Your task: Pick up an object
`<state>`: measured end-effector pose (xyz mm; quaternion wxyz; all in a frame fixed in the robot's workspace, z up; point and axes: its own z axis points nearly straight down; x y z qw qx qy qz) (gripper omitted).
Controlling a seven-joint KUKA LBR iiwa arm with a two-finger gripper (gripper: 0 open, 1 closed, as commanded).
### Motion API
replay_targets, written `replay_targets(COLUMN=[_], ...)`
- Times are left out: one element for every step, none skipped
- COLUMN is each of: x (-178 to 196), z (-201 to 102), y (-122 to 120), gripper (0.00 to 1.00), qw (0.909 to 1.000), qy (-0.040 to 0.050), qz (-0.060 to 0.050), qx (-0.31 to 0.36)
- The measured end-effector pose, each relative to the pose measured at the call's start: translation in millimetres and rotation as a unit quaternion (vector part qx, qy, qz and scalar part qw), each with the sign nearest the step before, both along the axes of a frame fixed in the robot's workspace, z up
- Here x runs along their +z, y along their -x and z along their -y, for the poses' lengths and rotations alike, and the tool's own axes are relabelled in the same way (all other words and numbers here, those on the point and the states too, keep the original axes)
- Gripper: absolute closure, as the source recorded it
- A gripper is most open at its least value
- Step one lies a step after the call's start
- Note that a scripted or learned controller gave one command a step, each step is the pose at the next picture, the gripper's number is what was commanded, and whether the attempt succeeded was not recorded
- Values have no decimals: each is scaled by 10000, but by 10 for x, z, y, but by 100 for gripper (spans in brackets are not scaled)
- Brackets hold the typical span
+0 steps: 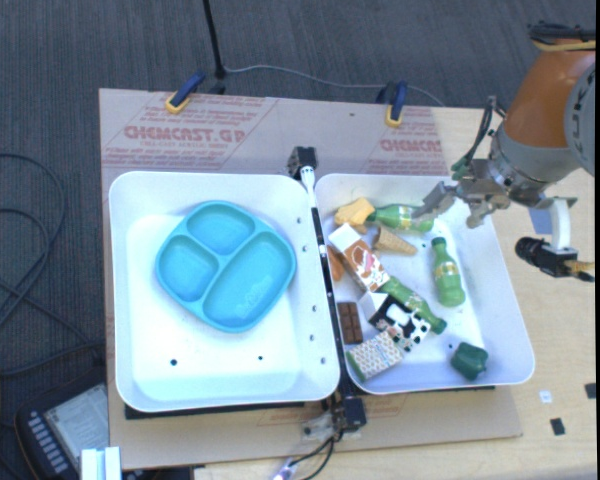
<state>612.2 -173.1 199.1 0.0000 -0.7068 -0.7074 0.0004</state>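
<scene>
Dark grey carpet surrounds the desk (570, 368), where a brown cardboard sheet (280, 133) lies under two white bins side by side. The left bin (140, 368) holds a blue divided plate (226, 265). The right bin (515, 338) holds a jumble: a green bottle (446, 271) standing apart near the right wall, a second green bottle (402, 217) lying by a yellow piece (355, 211), an orange-and-white carton (358, 259), a black-and-white toy cow (402, 323), a chocolate bar (351, 322) and a dark green block (469, 359). The gripper (460, 200) hangs over the bin's upper right corner, fingers spread apart with nothing between them.
</scene>
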Motion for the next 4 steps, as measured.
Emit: replay_targets(x=[-1020, -1063, -992, 159], z=[410, 382, 414, -95], y=[222, 389, 420, 191], gripper=[0, 0, 100, 100], qw=[10000, 9999, 10000, 10000], qy=[-36, -10, 19, 3], qz=[21, 131, 91, 15], qx=[23, 47, 31, 7])
